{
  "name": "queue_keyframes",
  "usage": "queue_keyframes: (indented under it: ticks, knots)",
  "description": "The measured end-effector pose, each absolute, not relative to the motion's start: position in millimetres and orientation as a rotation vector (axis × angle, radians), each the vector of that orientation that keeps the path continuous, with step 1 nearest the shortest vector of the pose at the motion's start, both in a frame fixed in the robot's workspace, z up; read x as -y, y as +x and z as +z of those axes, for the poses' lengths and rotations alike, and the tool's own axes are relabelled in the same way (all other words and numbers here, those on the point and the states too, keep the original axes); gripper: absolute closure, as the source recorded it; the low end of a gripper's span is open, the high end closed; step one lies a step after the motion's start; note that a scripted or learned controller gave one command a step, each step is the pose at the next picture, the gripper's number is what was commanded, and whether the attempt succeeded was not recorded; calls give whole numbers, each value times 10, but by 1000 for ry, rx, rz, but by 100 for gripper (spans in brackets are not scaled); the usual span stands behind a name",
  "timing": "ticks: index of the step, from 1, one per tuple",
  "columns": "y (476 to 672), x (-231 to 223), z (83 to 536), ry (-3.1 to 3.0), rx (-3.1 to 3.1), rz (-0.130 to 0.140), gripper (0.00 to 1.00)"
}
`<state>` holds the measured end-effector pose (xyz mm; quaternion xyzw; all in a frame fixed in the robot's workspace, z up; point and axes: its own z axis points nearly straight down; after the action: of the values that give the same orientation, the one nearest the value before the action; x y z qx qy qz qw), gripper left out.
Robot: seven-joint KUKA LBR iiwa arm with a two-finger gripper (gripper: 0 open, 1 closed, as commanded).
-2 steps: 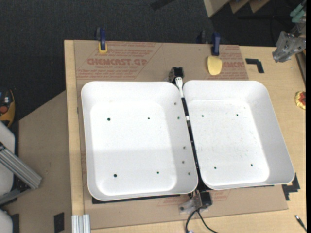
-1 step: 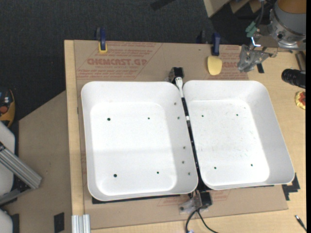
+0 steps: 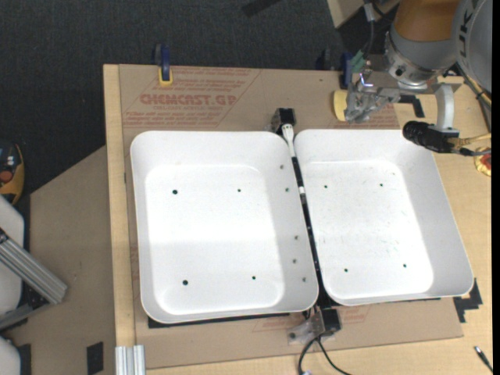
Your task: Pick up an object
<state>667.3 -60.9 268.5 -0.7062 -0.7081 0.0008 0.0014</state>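
Note:
My gripper (image 3: 362, 106) hangs at the top right, over the cardboard just behind the far rim of the right bin (image 3: 437, 209). The grey arm with its orange band rises above it toward the upper right corner. A small pale yellow thing (image 3: 340, 104) lies right beside the gripper's left side. I cannot tell whether the two touch. The left bin (image 3: 141, 209) sits to the left, and its white floor shows a few small dark dots.
Both bins rest on a cardboard sheet (image 3: 203, 96) with red print. A black clip (image 3: 283, 119) joins the bins at the far end and another (image 3: 324, 320) at the near end. A blue and yellow clamp (image 3: 164, 62) holds the sheet's far edge.

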Motion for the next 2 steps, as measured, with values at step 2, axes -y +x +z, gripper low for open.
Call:
queue_keyframes:
  ticks: [2]
  knots:
    - [6291, 445, 3131, -2218, 2221, 2, 100]
